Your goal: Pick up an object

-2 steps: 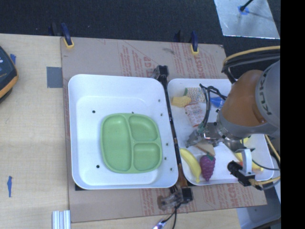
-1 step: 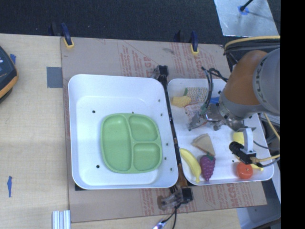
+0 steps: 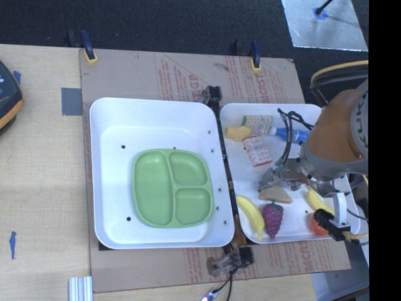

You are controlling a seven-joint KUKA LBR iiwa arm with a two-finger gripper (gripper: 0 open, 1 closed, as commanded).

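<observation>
- Grey metal fingers of the gripper [image 3: 270,182] hang low in the right bin [image 3: 233,113], right over a tan wedge-shaped toy [image 3: 277,195]; whether they are spread or closed cannot be told from this angle, and nothing is seen held between them.
- Just below that wedge lies a purple bunch of toy grapes [image 3: 272,220], dark and knobbly, pointing toward the bin's near edge.
- Beside the grapes, on their left, a yellow toy banana [image 3: 250,214] lies curved along the bin's left wall.
- Farther up are a small red-and-white packet [image 3: 257,150], a yellow chunk [image 3: 238,133], and a pale speckled box [image 3: 258,123] near the far wall.
- A blue item [image 3: 289,133] lies partly under the arm [image 3: 335,133], whose orange band fills the right side.
- A second yellow piece [image 3: 315,200] and a red-orange one [image 3: 318,226] sit by the right wall.
- The left bin [image 3: 113,124] holds a green three-compartment plate [image 3: 171,187], lying flat.
- Both bins rest on brown cardboard [image 3: 156,71].
</observation>
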